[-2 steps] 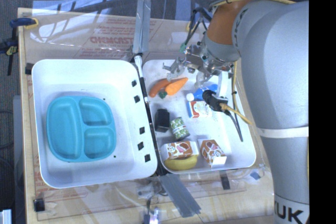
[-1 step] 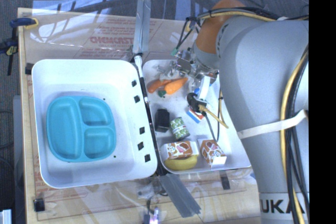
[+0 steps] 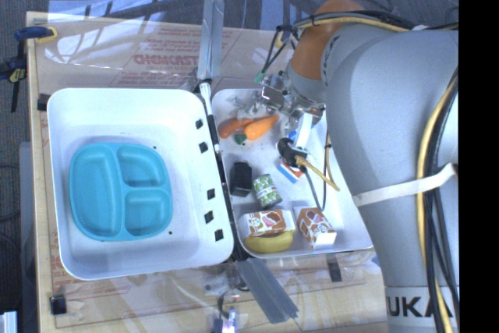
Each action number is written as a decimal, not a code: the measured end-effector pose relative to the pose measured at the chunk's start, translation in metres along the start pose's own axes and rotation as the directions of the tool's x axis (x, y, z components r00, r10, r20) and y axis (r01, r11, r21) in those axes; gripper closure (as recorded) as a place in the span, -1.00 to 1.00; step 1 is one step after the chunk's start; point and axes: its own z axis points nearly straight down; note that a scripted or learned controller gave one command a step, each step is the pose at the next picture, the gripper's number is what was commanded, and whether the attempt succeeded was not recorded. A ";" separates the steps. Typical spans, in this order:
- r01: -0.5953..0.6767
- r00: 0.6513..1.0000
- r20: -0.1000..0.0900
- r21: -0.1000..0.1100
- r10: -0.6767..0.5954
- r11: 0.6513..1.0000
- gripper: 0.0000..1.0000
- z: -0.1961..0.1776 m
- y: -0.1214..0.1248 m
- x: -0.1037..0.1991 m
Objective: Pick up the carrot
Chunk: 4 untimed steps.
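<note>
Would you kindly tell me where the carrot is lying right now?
The carrot lies near the far end of the right bin, beside the pincer, above the black block.

You have two white bins, left (image 3: 125,101) and right (image 3: 343,234), in smooth moulded plastic with a soft sheen. The blue divided tray (image 3: 119,189) looks like matt plastic. The arm (image 3: 390,113) has a smooth grey painted shell, semi-gloss; its orange band (image 3: 312,51) is glossier. The carrot (image 3: 248,125) reads as smooth plastic. Two small cartons (image 3: 269,222) show glossy printed card. The bench top (image 3: 101,51) lies under clear, reflective sheeting.
</note>
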 end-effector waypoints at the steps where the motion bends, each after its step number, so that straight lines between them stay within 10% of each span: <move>1: 0.009 1.000 0.003 0.008 -0.009 1.000 1.00 -0.006 -0.001 0.001; 2: 0.190 0.982 0.002 0.011 -0.190 0.982 1.00 -0.136 -0.035 0.073; 3: 0.190 0.982 0.003 0.012 -0.190 0.982 -1.00 -0.135 -0.035 0.073; 4: 0.116 0.993 0.004 0.014 -0.116 0.993 -1.00 -0.009 -0.022 0.009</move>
